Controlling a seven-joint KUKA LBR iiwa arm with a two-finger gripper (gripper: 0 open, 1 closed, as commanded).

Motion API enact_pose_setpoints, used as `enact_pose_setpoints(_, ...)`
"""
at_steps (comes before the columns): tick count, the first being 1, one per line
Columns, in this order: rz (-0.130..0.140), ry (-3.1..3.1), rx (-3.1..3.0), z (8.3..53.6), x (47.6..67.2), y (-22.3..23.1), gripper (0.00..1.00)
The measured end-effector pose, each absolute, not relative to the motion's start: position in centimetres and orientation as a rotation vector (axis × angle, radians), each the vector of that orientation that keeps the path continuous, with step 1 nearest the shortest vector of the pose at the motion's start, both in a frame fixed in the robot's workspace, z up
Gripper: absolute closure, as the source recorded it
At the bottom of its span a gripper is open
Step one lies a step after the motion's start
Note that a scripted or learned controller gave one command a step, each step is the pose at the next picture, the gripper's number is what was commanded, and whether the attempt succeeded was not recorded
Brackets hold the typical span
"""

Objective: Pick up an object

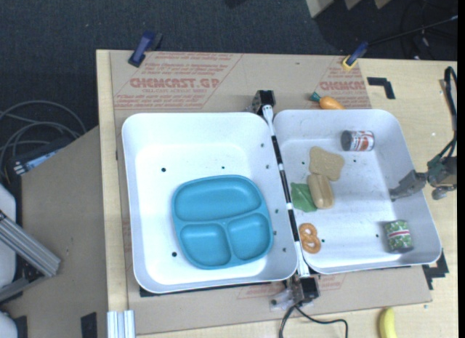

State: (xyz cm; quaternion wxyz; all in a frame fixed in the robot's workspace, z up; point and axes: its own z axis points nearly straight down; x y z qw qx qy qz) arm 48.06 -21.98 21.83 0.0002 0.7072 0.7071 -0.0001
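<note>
Tool (415, 182) at the right bin's (378, 122) right rim, its opening impossible to tell, nothing visibly held.

red "CHEMCAST GP" print on the brown board (174, 82), repeated partly at right

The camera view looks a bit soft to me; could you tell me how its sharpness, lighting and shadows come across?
In the camera view, focus is mildly soft throughout, and the can label is unreadable; lighting is even and diffuse, with both white bins bright but not blown out; shadows are faint, a thin one beneath the blue tray; the gripper looks blurred at the right.
</note>
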Motion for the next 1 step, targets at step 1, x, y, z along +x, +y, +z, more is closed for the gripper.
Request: enact_pose_setpoints(1,0.001,2.224,2.22,13.13,57.36,-14.39,0.0)
